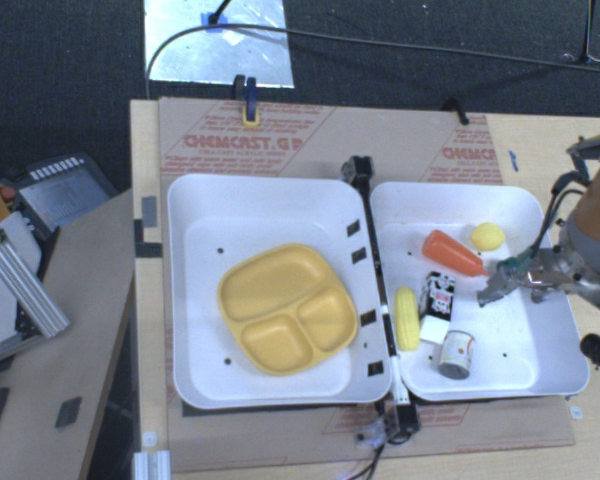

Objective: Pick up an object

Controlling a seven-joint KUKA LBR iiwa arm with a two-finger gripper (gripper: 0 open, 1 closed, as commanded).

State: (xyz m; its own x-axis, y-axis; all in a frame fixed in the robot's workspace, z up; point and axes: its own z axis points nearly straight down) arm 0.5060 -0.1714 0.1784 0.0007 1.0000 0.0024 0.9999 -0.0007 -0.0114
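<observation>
While the gripper [498,286] hovers low over the right bin [550,363], just right of the orange carrot [453,253], nothing sits between its fingers; whether they are spread or closed I cannot tell. Candidates cluster around the carrot: a yellow lemon [488,235] just up-right of it, a black-and-white carton [439,292] below it, a corn cob [406,318] and a small can [456,354] lower still. To do this well, I judge the arm should centre over the carrot, align across its narrow width, and descend fully before closing, avoiding the lemon beside it.
</observation>
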